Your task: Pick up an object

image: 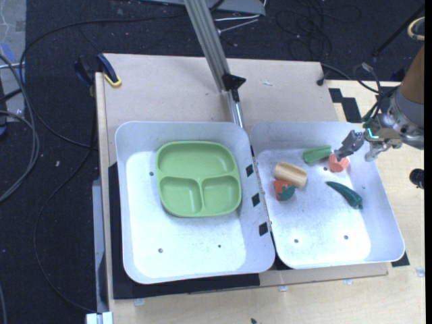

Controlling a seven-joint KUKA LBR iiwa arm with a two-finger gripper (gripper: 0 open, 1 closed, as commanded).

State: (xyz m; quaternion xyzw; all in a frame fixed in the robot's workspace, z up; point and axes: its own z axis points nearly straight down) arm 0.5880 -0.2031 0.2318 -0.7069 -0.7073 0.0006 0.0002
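1. Hovering beside the small pink-red toy piece, the two-fingered pincer stands apart, holding nothing;
2. that piece lies loose in the right white bin, ready for grasping.

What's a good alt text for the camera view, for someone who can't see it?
A robot gripper reaches from the right over the right white bin, which holds small toy foods; the left bin holds a green divided plate.

Robotics lab: cables trail around the bench
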